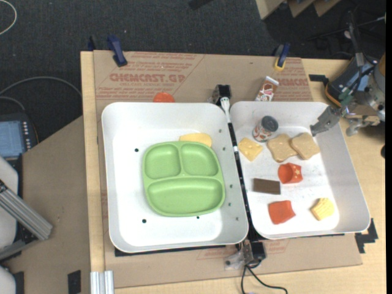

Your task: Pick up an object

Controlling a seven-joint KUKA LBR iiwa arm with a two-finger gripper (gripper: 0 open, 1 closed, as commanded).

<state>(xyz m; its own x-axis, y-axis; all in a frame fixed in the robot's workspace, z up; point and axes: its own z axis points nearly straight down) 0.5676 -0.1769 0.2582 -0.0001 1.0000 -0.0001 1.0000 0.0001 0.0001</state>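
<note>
The arm's jaws [323,122] are hanging over the far right edge of the right bin [352,182]; whether they are apart or together is too blurred to tell. Nothing is sitting between them. In that bin are lying a small can [266,127], a cheese wedge [249,148], two bread slices [293,146], a red pepper [290,173], a brown bar [266,186], a red block [281,212] and what may be corn [323,209]. The left bin [122,225] is holding a green divided plate [182,178].
</note>
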